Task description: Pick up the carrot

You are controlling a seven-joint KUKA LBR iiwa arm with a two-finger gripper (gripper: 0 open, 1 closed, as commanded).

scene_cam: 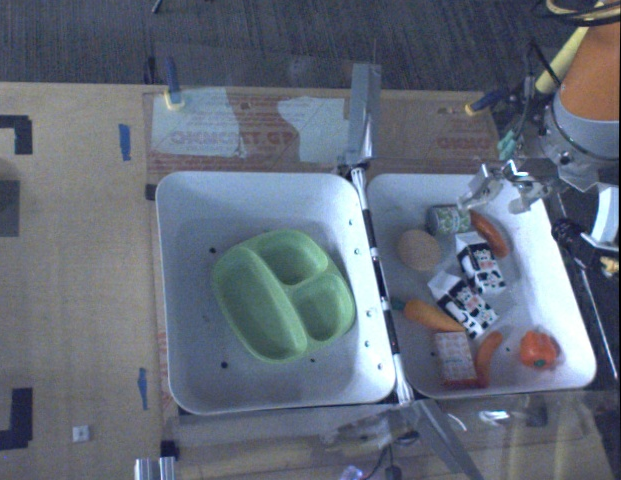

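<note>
Camera view: the gripper [500,190] hangs over the right bin's [580,353] far edge, jaws spread and holding nothing; the carrot [433,315] lies apart.

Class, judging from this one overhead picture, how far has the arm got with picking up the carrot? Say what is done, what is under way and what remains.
Done: nothing yet; the carrot lies on the floor of the right bin, near its left wall, beside the black-and-white cartons.
Under way: the gripper hovers over the bin's upper right part, apart from the carrot.
Left: move over the carrot, descend, grasp and lift.
</note>
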